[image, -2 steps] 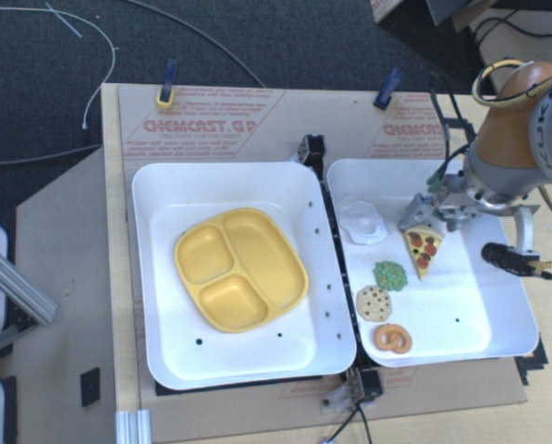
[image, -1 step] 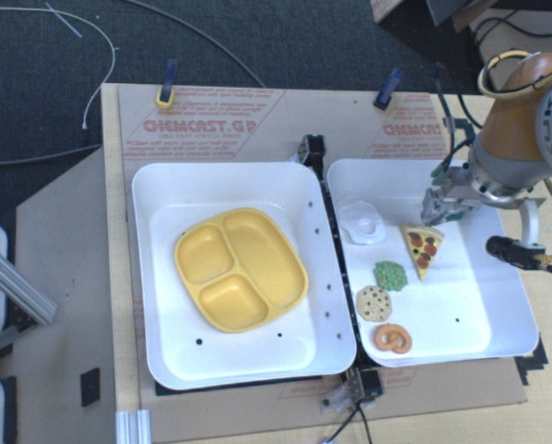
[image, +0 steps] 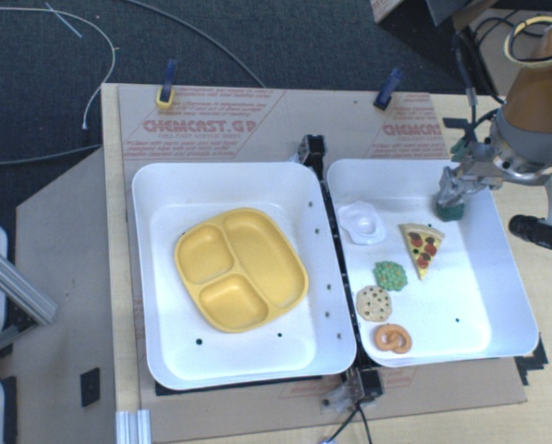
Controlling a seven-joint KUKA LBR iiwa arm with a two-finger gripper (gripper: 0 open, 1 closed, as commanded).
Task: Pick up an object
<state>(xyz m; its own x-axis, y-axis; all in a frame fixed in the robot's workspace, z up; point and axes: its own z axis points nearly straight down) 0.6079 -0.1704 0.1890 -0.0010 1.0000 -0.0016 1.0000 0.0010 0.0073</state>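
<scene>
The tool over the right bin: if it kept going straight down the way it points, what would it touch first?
Most likely the small dark green object directly under the tool, near the right bin's far edge. Depth is unclear; it may already be touching it.
</scene>
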